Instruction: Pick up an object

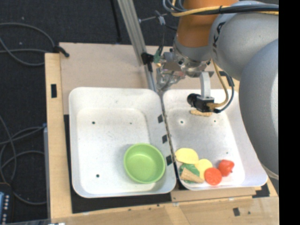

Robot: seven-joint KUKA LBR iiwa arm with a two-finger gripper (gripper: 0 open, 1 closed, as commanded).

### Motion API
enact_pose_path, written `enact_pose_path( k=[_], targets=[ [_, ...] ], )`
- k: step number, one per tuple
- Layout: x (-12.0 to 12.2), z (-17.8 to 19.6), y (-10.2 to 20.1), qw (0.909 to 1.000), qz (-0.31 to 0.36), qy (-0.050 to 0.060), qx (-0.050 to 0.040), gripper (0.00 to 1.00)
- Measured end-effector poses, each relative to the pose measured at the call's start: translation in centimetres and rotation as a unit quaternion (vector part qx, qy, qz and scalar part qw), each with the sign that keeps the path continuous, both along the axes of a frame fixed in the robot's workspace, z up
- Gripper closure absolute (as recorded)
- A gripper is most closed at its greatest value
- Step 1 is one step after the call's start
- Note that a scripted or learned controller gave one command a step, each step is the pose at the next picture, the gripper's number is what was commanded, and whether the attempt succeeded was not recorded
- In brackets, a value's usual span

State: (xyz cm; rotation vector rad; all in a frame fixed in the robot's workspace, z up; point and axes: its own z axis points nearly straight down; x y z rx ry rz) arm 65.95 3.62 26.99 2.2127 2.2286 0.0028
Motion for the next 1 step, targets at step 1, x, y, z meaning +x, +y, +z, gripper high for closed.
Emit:
enact_pose_path(
  k=[1],
  targets=[
    [-0.29,0.02,5.13,1.0000,0.000,0.000,0.0000,1.00]
  ],
)
